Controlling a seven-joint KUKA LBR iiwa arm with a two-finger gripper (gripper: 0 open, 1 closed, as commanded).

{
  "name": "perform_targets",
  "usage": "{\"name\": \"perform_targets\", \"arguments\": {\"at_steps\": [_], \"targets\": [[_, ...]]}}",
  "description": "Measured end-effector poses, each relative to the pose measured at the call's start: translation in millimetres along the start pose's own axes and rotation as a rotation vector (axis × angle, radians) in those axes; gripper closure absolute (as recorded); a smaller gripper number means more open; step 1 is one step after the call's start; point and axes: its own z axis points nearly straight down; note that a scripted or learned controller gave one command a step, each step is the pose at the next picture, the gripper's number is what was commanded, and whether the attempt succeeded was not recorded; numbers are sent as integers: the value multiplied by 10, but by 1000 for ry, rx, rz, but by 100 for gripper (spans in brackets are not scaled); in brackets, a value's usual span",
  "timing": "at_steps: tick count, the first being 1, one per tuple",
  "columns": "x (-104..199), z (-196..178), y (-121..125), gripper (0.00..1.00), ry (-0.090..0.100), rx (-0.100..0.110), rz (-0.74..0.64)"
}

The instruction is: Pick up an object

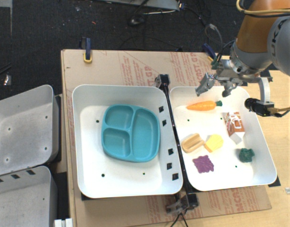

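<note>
The near edge of the desk is taken up by two shallow white bins set side by side. In the left bin, one teal divided plate is seen, lying flat near the middle. In the right bin, six objects are counted. Nearest lie one purple piece and one dark green piece, well apart. Behind them, one tan hot-dog bun and one yellow piece are placed just beside each other. One red-and-white carton lies toward the right wall. Farthest back, one orange carrot lies on its side.

The arm is extended in from the right, above the far end of the right bin, with its wrist tilted downward. The claw is spread apart, with nothing between its fingers, and hangs just behind the carrot.
</note>
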Motion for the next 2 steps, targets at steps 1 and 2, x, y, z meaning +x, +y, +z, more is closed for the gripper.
{"name": "perform_targets", "arguments": {"at_steps": [1, 2], "targets": [[4, -90, 20, 0, -1, -13, -2], [-15, 480, 117, 0, -2, -12, -1]]}}
